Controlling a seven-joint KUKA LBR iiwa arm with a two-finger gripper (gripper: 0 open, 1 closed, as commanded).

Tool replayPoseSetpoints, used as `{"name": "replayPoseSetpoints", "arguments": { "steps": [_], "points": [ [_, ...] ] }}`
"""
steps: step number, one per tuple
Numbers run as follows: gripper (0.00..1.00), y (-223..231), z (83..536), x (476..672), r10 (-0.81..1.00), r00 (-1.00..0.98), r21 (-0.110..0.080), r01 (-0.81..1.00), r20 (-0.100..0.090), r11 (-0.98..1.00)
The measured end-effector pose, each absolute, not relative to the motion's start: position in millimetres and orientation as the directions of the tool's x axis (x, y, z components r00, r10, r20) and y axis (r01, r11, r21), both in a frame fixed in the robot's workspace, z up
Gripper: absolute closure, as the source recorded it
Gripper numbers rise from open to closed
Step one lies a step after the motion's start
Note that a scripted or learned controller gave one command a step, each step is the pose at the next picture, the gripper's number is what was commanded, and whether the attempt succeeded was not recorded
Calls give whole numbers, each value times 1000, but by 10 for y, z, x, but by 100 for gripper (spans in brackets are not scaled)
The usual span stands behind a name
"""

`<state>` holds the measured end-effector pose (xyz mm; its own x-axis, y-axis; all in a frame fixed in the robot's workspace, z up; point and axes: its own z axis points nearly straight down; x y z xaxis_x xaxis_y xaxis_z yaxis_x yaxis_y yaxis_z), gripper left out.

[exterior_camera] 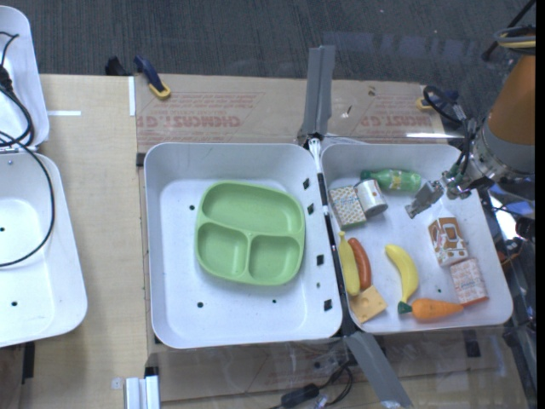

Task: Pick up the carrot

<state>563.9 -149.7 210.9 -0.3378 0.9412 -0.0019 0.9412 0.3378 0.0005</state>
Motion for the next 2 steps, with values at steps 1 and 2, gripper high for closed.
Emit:
{"name": "replayPoseSetpoints", "arguments": {
  "steps": [1,2],
  "points": [
    [0,-1631,1370,4773,856,-517,-1,856,2,517],
    [0,-1636,926,4787,696,-718,1,696,0,718]
  ]
}}
